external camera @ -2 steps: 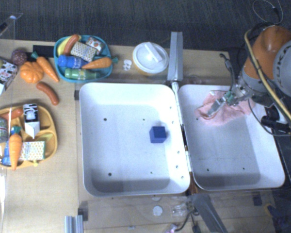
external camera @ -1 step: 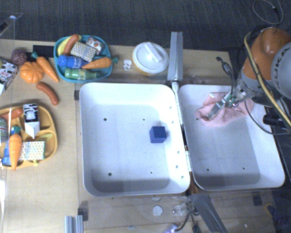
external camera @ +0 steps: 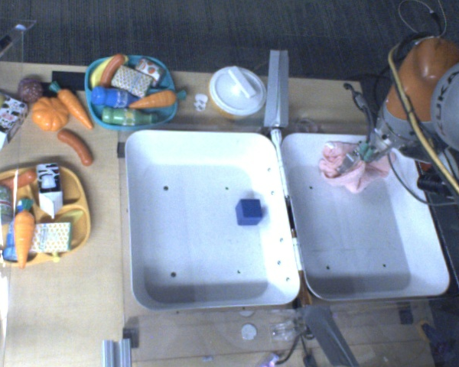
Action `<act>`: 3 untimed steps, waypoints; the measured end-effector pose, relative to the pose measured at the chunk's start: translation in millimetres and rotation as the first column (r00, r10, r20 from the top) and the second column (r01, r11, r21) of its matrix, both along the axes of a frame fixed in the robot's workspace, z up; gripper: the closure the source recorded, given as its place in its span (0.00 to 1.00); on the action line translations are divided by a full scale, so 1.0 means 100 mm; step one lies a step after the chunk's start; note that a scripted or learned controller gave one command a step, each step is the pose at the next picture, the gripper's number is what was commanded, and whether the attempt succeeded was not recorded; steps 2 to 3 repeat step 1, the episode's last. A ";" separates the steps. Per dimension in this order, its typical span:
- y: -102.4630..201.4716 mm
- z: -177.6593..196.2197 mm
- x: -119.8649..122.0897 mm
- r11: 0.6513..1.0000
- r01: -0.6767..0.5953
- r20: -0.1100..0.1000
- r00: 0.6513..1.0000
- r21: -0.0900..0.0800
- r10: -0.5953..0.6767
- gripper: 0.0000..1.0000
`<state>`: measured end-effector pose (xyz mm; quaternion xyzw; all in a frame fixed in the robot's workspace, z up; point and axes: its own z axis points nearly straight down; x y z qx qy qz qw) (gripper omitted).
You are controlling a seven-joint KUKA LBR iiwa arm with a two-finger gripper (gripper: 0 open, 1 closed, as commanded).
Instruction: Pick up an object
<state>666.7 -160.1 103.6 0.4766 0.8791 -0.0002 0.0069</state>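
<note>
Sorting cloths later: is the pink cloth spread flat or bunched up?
Bunched up: the pink cloth lies crumpled in a lump in the right bin, by the claw.

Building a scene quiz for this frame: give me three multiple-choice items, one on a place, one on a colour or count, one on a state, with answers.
1. Where does the blue cube lie?
A. in the left bin
B. in the right bin
C. on the bench beside the yellow tray

2. What colour is the soft cloth-like object in the right bin?
A. green
B. pink
C. black

3. How does the hand stand relative to the pink object?
A. far from it, above the left bin
B. right at it, at its right side
C. outside both bins, over the bench

Answers:
1. A: the blue cube sits on the floor of the left bin, right of its middle.
2. B: the pink object lies crumpled near the back of the right bin.
3. B: the hand meets the object's right side; whether it grips it is unclear.
</note>
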 end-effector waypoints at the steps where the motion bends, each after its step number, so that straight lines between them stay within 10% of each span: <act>1: 0.88 0.91 -0.07 0.998 -0.062 -0.005 0.998 0.007 0.062 1.00; 3: 0.88 0.91 -0.07 0.998 -0.062 -0.005 0.998 0.007 0.062 1.00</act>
